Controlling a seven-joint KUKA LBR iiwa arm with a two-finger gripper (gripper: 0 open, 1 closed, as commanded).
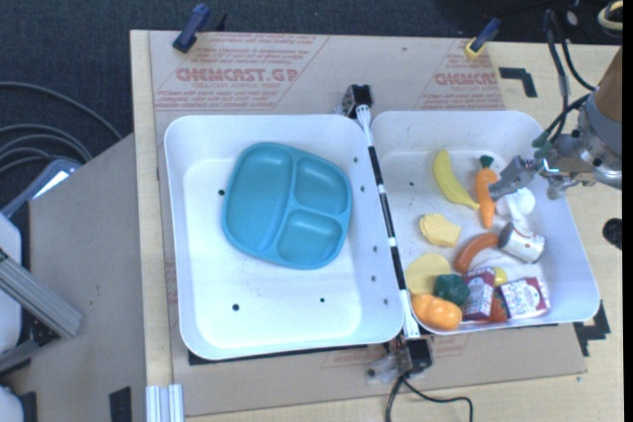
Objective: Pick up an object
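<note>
Gripper over the toy-food bin

"CHEMCAST GP" is printed in red on the surface [237,69]; the gripper [526,175] hovers with fingers apart above the carrot [485,193].

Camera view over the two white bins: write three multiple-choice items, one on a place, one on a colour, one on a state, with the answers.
1. Where does the blue plastic divided plate lie?
A. left white bin
B. right white bin
C. on the bench outside the bins

2. What colour is the toy banana?
A. green
B. yellow
C. purple

3. How does the divided plate lie?
A. flipped over
B. standing on edge
C. flat, compartments facing up

Answers: 1 A, the plate sits left of the divider between the bins. 2 B, the curved banana is plainly yellow. 3 C, its three compartments show from above.
</note>
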